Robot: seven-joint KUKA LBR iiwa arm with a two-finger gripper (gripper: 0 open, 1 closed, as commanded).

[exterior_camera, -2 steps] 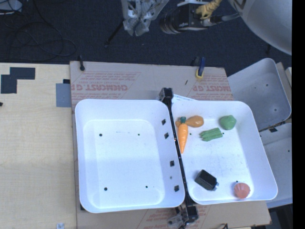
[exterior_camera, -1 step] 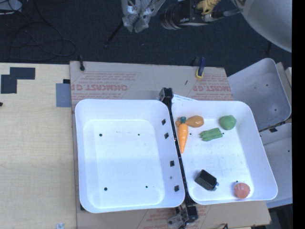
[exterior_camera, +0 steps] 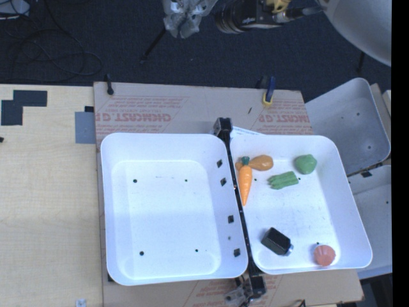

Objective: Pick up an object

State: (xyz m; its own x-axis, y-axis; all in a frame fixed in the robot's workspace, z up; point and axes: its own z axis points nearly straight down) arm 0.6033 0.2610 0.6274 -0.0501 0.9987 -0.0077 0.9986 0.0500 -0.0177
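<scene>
While the gripper (exterior_camera: 188, 15) hangs at the top centre of the frame, well apart from both bins, its state is beyond telling; the pick looks unstarted; next it must descend to something in the right bin (exterior_camera: 345, 190), perhaps the carrot (exterior_camera: 244, 183).

grey arm (exterior_camera: 364, 18) cut off at top right corner, clamp (exterior_camera: 246, 293) cropped by bottom edge
</scene>
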